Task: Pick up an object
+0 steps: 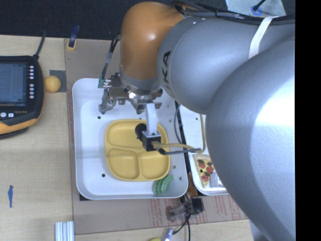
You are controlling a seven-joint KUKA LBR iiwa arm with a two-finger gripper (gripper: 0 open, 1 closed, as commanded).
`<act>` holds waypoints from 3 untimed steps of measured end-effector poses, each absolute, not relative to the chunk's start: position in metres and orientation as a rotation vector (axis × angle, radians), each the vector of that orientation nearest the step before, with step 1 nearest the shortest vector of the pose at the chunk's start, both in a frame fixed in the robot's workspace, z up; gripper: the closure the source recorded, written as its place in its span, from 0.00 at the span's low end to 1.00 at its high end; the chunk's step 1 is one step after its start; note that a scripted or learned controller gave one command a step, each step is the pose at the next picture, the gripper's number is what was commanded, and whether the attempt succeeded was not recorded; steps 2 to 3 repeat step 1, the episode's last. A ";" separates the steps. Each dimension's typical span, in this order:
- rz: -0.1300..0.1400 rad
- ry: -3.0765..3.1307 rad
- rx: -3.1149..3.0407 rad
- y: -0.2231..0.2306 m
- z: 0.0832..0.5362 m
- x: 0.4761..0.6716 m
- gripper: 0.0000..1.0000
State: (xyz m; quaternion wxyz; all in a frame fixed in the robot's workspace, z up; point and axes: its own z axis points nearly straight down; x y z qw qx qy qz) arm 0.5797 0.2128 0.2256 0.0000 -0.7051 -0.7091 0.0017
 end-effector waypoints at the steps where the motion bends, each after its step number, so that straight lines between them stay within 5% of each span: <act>1: 0.000 -2.226 -2.217 0.195 0.363 0.652 0.00; 3: 0.000 -2.226 -2.217 0.195 0.363 0.652 0.00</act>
